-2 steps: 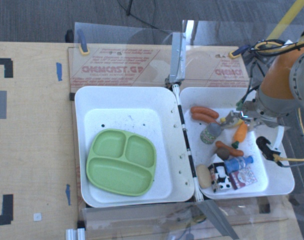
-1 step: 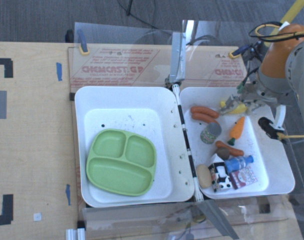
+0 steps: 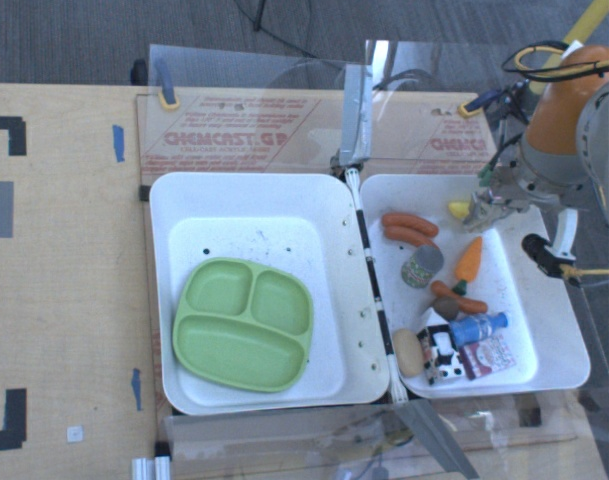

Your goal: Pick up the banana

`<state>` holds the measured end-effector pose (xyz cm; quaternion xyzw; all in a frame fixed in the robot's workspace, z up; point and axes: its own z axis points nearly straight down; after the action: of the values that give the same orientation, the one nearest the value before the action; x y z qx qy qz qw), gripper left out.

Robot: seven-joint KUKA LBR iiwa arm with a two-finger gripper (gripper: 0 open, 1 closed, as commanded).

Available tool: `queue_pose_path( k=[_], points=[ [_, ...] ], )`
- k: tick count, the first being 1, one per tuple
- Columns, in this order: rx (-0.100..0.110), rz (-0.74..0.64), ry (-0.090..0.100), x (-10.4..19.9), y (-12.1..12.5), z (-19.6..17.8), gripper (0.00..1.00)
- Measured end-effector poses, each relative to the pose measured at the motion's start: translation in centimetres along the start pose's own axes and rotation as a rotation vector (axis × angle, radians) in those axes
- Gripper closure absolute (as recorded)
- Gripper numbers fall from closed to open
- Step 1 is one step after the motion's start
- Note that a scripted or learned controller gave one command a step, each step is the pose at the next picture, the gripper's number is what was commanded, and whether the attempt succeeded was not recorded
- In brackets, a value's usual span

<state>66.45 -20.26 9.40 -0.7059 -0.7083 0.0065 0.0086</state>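
Note:
The banana [image 3: 458,209] shows as a small yellow piece at the back of the right bin [image 3: 544,348], near the far wall. My gripper [image 3: 490,206] hangs right beside it, on its right side, touching or almost touching it. The gripper's body covers part of the banana. The grey arm with its orange band [image 3: 569,103] reaches in from the upper right.
The right bin also holds two sausages [image 3: 409,229], a grey round thing [image 3: 422,265], a carrot [image 3: 469,260], a blue bottle [image 3: 480,326], a red-white packet [image 3: 491,354] and other small items at the front. A green divided plate [image 3: 246,323] lies in the left bin [image 3: 174,218].

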Motion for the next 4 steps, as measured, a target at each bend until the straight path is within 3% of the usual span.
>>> queue_pose_path(
  k=[1,2,3,4],
  points=[
    [-0.001,-0.001,0.000,0.0,0.0,0.0,0.00],
    [-0.003,-0.002,-0.002,0.0,0.1,-1.2,1.00],
    [-0.003,-0.002,-0.002,0.1,0.1,-1.1,0.00],
    [-0.003,-0.002,-0.002,0.1,0.1,-1.2,0.00]
  ],
)
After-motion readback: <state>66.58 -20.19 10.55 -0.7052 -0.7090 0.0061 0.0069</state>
